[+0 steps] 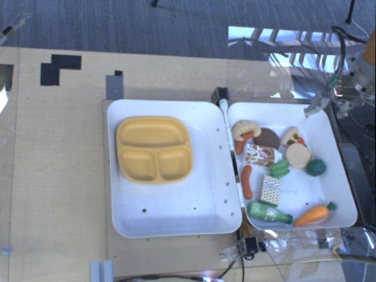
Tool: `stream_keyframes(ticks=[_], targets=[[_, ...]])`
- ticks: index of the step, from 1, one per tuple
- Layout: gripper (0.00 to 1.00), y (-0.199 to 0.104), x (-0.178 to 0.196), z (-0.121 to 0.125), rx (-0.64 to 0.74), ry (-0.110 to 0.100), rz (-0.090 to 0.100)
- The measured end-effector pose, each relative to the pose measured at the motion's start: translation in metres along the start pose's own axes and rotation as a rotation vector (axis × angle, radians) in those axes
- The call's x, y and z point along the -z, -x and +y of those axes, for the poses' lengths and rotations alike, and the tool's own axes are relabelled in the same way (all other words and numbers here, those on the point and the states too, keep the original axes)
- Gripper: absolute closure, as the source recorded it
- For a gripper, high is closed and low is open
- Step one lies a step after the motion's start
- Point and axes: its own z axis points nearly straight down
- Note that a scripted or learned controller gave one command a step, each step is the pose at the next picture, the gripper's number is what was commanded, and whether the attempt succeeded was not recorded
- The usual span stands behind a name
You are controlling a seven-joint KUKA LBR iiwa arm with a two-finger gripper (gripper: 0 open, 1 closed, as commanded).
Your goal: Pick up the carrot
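The carrot (311,214) is orange with a green top pointing right. It lies flat in the near right corner of the right bin (343,175), just right of a green bottle (269,212). The gripper (326,98) hangs at the end of the arm at the upper right, over the right bin's far right corner. It is well away from the carrot, and it shows nothing held.
The right bin also holds a croissant (244,128), a brown cookie (267,138), a pizza slice (292,137), a round bun (298,155), broccoli (316,167), a green pepper (279,168), a sausage (247,181) and two small boxes. A yellow divided tray (154,148) sits in the left bin (176,216).
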Motion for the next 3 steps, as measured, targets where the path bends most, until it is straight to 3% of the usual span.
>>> stream_keyframes(ticks=[1,2,3], targets=[[0.00,-0.010,-0.149,-0.043,0.101,0.010,-0.003],[0.00,0.001,-0.137,-0.023,0.079,0.006,-0.002],[0.00,-0.009,-0.153,-0.037,0.151,0.004,-0.001]])
